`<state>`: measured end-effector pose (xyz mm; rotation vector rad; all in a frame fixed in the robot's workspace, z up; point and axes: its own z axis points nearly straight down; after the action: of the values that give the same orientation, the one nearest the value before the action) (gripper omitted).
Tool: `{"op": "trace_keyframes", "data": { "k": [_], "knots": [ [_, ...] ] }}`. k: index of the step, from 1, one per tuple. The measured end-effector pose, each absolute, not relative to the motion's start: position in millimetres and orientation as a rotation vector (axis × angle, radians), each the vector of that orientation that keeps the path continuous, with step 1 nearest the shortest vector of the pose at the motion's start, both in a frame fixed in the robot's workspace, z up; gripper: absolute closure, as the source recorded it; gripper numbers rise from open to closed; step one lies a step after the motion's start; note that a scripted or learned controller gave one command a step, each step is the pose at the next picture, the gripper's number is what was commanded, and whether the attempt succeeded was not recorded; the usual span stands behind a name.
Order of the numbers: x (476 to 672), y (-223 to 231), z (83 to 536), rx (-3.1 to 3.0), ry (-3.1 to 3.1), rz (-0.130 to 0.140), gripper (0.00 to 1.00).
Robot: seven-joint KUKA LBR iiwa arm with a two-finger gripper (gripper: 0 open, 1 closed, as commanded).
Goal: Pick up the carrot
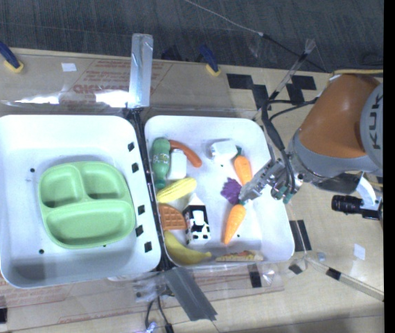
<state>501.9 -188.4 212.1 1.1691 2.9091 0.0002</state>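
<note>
Two carrots lie in the right bin [275,159], which sits toward the worktop's [343,255] right half: the upper carrot [242,169] rests near the bin's right wall, pointing down toward the middle, and the lower carrot [234,220] lies below it, slanting toward the bin's front edge. Between them sits a small purple item [231,189] (grapes, by the look of it), just beside the lower carrot's top end. The pincer [252,190] hangs over the gap between the two carrots, right beside the purple item, and neither carrot sits between its tips; whether those tips are apart or together cannot be told from this slant. Behind it the grey arm with its orange band [336,127] reaches in over the bin's right wall. Further left in the same bin lie a white object [221,148] near the back wall, an orange-red sausage-shaped piece [186,153], a green vegetable [161,157] against the left wall, a corn cob [176,189], a waffle-like piece [172,218], a black-and-white cow toy [197,225] and a banana [185,251] along the front edge. The left bin [10,151], touching the right one along the worktop's middle, carries a green divided plate [86,203] lying flat
</note>
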Motion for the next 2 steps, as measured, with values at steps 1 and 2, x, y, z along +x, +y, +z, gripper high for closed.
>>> {"op": "trace_keyframes", "data": {
  "k": [1,2],
  "knots": [
    [478.0,-194,93,0.863,3.018,0.001,1.00],
    [477.4,-176,122,1.360,2.832,0.001,1.00]
  ]
}}
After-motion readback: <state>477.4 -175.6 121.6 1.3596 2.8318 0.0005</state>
